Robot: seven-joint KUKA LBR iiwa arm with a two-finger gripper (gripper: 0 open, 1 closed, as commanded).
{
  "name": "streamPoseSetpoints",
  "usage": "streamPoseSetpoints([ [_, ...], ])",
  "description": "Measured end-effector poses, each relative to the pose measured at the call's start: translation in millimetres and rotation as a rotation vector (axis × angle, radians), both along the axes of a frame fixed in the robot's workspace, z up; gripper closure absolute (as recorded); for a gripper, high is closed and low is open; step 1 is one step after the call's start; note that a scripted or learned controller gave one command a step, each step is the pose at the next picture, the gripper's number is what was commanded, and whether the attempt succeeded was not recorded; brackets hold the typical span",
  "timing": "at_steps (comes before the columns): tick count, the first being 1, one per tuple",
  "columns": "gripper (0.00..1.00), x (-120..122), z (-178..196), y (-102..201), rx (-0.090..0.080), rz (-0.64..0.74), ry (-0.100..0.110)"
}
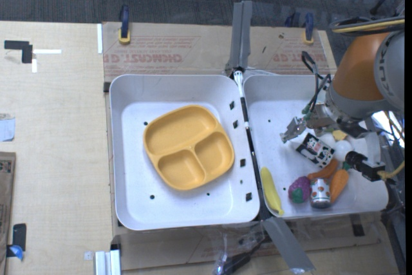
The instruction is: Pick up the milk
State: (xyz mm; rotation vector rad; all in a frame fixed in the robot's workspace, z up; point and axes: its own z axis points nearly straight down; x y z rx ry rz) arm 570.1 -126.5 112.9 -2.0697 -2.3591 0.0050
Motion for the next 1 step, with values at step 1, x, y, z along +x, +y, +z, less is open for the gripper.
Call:
streamPoseSetpoints([
  [1, 0.0, -16.9, -21.8, -57.1, 0.001, 0.034, -0.005],
])
